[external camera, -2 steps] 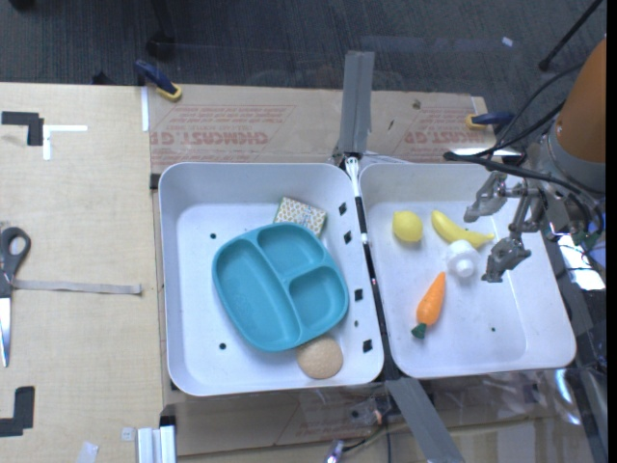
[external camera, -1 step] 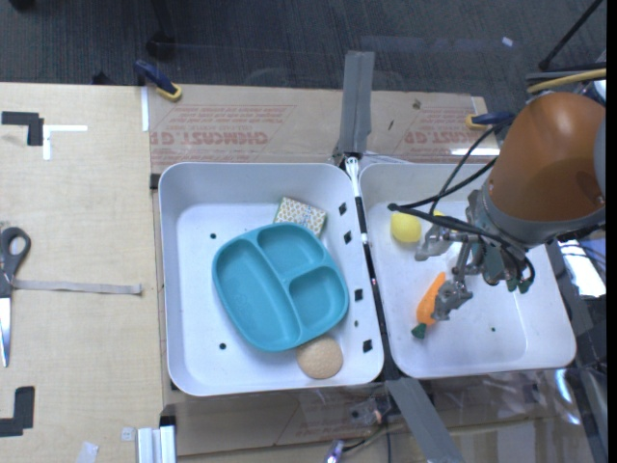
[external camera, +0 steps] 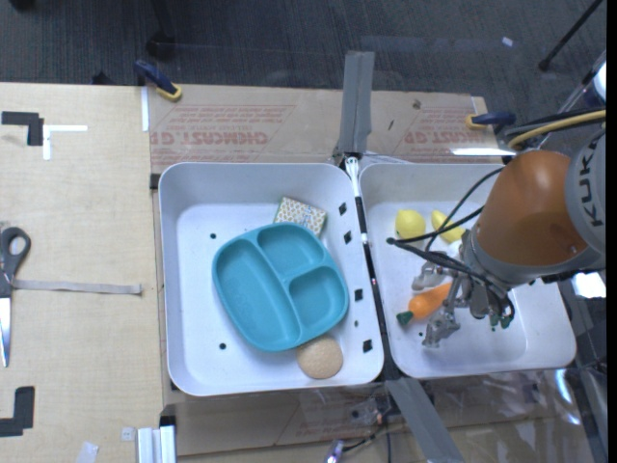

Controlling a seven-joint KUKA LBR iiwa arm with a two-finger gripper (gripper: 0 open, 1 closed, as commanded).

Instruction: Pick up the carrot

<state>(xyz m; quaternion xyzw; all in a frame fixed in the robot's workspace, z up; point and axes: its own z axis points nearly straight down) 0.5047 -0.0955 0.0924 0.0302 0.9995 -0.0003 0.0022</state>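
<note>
The arm reached in over the right bin (external camera: 540,360), and its gripper (external camera: 442,307) hung low inside it, right at the carrot (external camera: 425,304). The step in hand looked like the grasp itself: the metal fingers stood on either side of the carrot's thick end, one above it and one below, with the orange body lying across the gap. Whether the jaws had closed enough to pinch it could not be told from this slant; contact looked close but unproven, so no hold can be claimed.

The next move probably called for a firm closing on the carrot's middle, then a straight lift clear of the bin floor, watching for the carrot slipping out sideways.

The carrot was a short orange piece, smooth and toy-like, tapering toward its outer tip, which pointed away from the jaws toward the divider between the bins. Just beyond the jaws, toward the far wall, lay a yellow lemon (external camera: 410,224).
</note>
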